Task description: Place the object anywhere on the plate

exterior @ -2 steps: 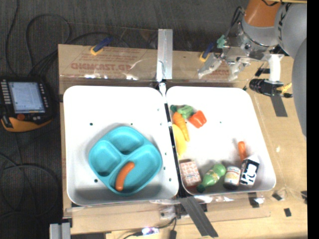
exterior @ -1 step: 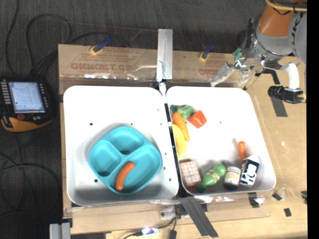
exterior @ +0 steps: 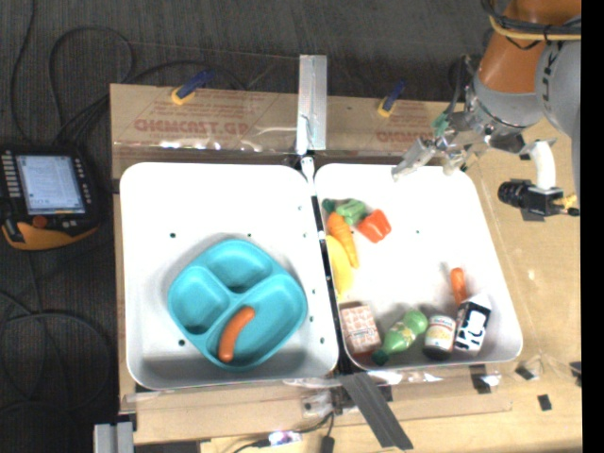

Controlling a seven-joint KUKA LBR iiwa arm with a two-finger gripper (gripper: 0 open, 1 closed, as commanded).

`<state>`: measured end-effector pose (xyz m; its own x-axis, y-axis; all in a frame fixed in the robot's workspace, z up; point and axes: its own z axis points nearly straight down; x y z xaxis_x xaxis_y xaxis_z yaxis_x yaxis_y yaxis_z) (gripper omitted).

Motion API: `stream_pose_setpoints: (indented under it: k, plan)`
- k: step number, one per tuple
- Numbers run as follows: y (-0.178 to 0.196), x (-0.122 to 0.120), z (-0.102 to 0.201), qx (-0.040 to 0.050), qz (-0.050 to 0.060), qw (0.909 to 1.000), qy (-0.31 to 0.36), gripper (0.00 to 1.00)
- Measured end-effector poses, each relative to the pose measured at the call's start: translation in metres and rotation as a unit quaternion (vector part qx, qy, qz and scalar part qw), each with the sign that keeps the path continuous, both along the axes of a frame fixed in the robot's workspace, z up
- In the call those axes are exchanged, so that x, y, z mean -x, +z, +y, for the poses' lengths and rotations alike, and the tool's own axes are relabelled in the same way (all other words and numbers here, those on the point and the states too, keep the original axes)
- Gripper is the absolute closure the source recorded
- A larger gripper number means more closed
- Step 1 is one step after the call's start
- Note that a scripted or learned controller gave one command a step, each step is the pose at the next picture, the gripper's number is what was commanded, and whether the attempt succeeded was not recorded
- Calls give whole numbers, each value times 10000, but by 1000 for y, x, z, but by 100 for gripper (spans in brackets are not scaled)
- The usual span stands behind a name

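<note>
Pincer (exterior: 429,149) hangs over the right bin's (exterior: 425,225) far rim; how wide it's parted, I can't tell, and nothing shows between its tips. Below, that bin holds a carrot (exterior: 342,237), banana (exterior: 338,262), pepper (exterior: 374,225), box (exterior: 360,327) and bottles (exterior: 457,328). Left bin (exterior: 151,215): a teal plate (exterior: 198,305), a sausage (exterior: 236,332) lying in its near compartment.
</note>
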<state>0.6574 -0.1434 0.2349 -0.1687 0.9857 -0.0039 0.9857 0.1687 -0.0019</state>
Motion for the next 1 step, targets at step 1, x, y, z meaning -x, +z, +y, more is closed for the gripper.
stream_pose_setpoints:
  k: [1]
  plan:
    - [39, -11, -52, 3, -11, 9985, 541, 0]
